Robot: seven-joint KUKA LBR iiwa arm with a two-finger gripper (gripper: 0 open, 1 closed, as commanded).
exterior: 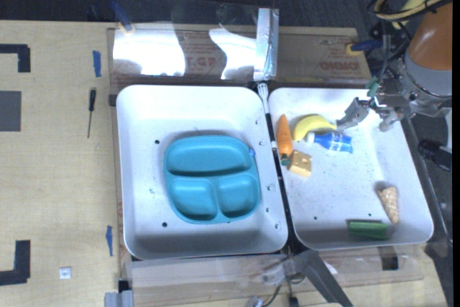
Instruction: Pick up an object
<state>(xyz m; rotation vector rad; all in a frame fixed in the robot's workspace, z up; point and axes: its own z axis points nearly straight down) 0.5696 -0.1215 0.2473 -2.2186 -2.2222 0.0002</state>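
My gripper (370, 116) hangs over the upper right part of the right bin (410, 169). It is open, with nothing between its fingers. Just left of one fingertip (350, 115) lie a yellow banana (313, 125) and a blue packet (335, 143). An orange carrot (284, 135) rests along the bin's left wall, with a tan block (300, 165) below it. A beige textured piece (389, 203) and a flat green item (368, 228) lie near the bin's front right corner.
The left bin (136, 126) holds a blue divided plate (211, 177). A clear plastic panel (194, 47) and a metal post (265, 43) stand behind the bins. Cables and the orange arm band (433, 47) are at the upper right.
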